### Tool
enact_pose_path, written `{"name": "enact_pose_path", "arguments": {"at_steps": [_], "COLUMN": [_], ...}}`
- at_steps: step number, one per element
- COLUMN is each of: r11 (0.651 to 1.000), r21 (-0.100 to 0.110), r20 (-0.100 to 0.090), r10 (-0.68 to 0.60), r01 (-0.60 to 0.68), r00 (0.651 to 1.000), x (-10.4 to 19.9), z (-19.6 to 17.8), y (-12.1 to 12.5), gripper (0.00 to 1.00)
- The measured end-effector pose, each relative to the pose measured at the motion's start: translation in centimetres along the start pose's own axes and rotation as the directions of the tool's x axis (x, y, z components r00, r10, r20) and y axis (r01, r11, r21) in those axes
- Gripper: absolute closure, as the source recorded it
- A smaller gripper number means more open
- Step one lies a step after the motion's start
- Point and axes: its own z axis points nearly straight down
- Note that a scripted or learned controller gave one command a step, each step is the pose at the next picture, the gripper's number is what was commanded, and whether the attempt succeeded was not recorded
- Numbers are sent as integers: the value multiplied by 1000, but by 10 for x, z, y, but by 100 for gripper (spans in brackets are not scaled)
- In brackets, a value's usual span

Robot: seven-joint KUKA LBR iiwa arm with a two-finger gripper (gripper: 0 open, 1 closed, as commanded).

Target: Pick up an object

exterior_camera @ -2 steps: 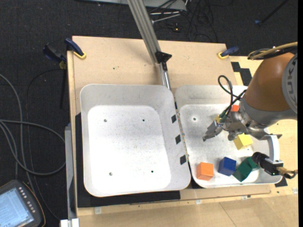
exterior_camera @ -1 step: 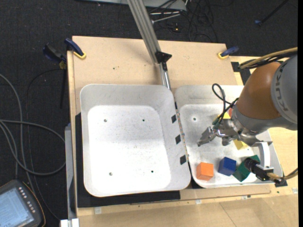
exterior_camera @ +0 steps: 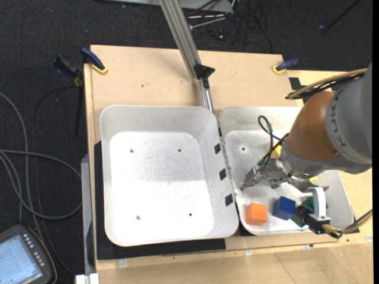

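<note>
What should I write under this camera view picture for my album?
Robot gripper reaching into the right bin near an orange block.

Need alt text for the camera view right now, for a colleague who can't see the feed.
The grey arm reaches into the right bin, its gripper low over the floor above an orange block and a blue block. The left bin sits alongside on the wooden bench.

**Count of items on the table**

White bins: two, the left bin (exterior_camera: 157,173) and the right bin (exterior_camera: 246,135), side by side. Orange blocks: one (exterior_camera: 256,213), right bin, near side. Blue blocks: one (exterior_camera: 284,207), just right of the orange. Yellow-tipped clamps: two, far left corner (exterior_camera: 95,61) and far right corner (exterior_camera: 285,65).
</note>
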Motion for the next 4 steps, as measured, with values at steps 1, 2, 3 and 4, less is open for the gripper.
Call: {"name": "enact_pose_path", "arguments": {"at_steps": [1,2,3,4], "r11": [1000,1000,1000,1000], "r21": [-4,-7,-10,-9], "r20": [0,1,1,1], "r10": [0,-3,-5,-5], "r01": [0,3,5,5], "r00": [1000,1000,1000,1000], "x": [0,3,10,9], "z": [-13,-68,-126,-179], "y": [1,-7,1,3], "gripper": [100,100,100,100]}}
